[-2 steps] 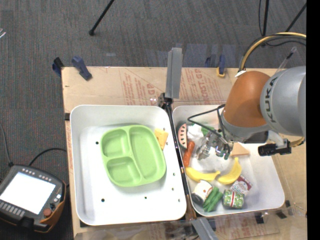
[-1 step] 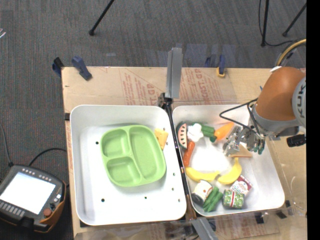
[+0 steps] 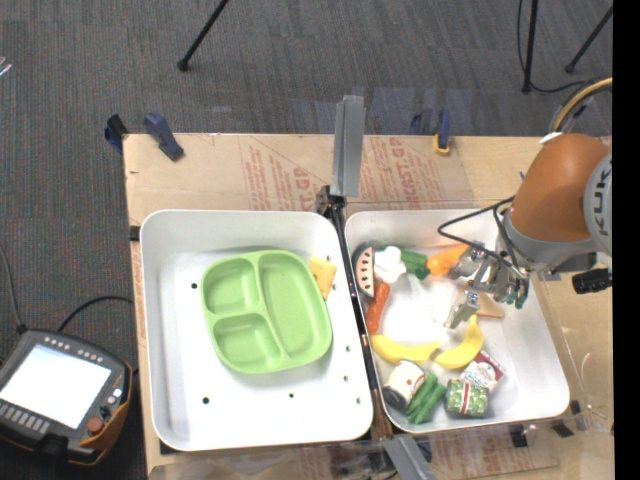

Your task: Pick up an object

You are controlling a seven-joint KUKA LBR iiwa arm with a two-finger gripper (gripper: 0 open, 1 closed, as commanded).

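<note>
My gripper (image 3: 488, 298) hangs low over the right bin (image 3: 545, 368), near its right middle, with the orange-banded wrist behind it. The fingers (image 3: 463, 308) look spread, so it is open, and nothing is gripped. A tan wedge-shaped piece (image 3: 491, 310) lies just under it, partly hidden. A yellow banana (image 3: 463, 347) lies directly in front of the gripper and a second banana (image 3: 402, 348) to the left. An orange carrot (image 3: 447, 258) sits behind and to the left of the gripper.
The right bin also holds a watermelon slice (image 3: 362, 265), a white piece (image 3: 388, 261), a green pepper (image 3: 415, 264), a red-orange stick (image 3: 376, 310), a small can (image 3: 403, 381), green pods (image 3: 427, 400) and a strawberry carton (image 3: 466, 397). The left bin (image 3: 170, 368) bears a green divided plate (image 3: 267, 310) and a yellow wedge (image 3: 322, 273).
</note>
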